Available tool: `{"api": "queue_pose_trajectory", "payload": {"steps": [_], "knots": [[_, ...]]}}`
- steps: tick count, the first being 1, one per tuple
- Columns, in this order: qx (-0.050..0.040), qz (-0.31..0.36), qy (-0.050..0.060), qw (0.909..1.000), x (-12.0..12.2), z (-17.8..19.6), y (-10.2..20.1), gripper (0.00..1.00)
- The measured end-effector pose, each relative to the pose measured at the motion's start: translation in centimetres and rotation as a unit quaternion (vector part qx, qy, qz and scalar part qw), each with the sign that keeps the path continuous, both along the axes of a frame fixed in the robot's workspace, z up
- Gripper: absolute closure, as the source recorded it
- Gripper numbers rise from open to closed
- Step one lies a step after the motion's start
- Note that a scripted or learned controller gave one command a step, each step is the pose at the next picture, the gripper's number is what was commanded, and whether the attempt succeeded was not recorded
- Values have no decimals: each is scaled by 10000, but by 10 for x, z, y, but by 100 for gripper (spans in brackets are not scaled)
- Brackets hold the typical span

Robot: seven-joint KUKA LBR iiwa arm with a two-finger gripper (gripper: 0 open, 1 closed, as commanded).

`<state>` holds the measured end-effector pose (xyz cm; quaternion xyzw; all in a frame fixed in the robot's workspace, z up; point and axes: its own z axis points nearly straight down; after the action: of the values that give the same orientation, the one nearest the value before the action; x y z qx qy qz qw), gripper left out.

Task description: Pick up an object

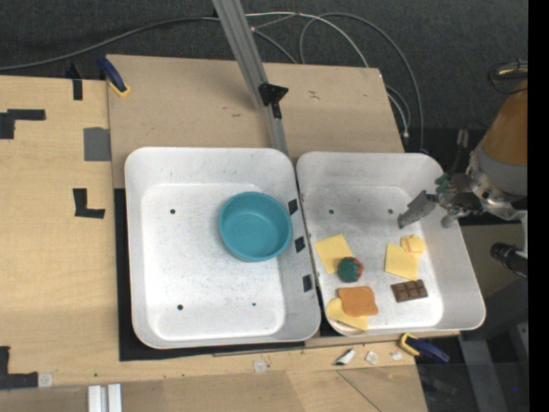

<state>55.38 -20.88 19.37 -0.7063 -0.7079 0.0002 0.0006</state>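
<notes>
- The arm [506, 144] comes in from the right, and its tool [433, 211] hangs over the right edge of the right bin [360, 174].
- The tool's two fingers are parted, one dark finger [416, 209] angling down-left, with nothing between them.
- Below the tool lie the small items: a yellow piece [401, 261] with a smaller pale yellow bit [413, 245] touching its top, and a brown chocolate-like block [409, 292] just beneath.
- Further left sit a yellow square [333, 251], a green ball [349, 269] touching its corner, and an orange toast-like slab [357, 300].
- The left bin [171, 230] holds a blue bowl [254, 226], upright.
- Both bins rest on the wooden surface [51, 144].
</notes>
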Motion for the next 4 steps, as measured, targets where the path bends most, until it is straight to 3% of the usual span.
{"api": "queue_pose_trajectory", "payload": {"steps": [1, 2, 3, 4], "knots": [[0, 0, 0, 10000, 0, 0, 0, 0], [0, -2, 23, 10000, 2, -44, 3, 0], [-39, -2, -44, 10000, 6, -96, 10, 0], [-49, 4, -92, 9999, 12, -97, 8, 0]]}}
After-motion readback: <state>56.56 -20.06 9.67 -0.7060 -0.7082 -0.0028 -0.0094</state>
